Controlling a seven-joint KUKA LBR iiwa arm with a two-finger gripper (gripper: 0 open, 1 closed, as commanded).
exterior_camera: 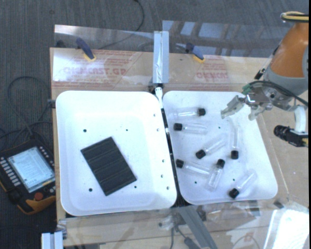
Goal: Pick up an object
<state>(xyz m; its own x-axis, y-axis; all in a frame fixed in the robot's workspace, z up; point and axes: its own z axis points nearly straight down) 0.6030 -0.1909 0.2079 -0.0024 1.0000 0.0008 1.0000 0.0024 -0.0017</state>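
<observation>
Two white bins sit side by side on the table (67,66), their inner rims touching along a central seam. A clear panel stands along the table's far edge, with a metal post (160,56) at its middle and two clamps (86,49) on it.

Left bin (72,108): one dark ribbed slab (108,165) lies flat, skewed to the rim, left of centre toward the near edge. The rest of that floor is bare white, so there is wide room on every side of the slab.

Right bin (259,154): seven clear vials with black caps lie scattered on their sides. One (192,112) is near the far edge, one (189,127) just below it, close to the seam. A third (210,148) lies mid-bin, a fourth (234,141) beside it toward the right rim. Three more lie toward the near edge (193,167), (216,174), (242,184). Vials are mostly apart; gaps between the middle ones are narrow. The far right corner of this bin has open floor.

Off the table, on dark carpet at left, lie a pendant (26,176) with a lit screen and loose cables.

The arm (293,56) enters at right. The end effector (241,107) hovers over the right bin's far right corner, its fingers (231,108) spread apart, released, with nothing between them. It touches no vial; the nearest is the fourth vial, below it.
</observation>
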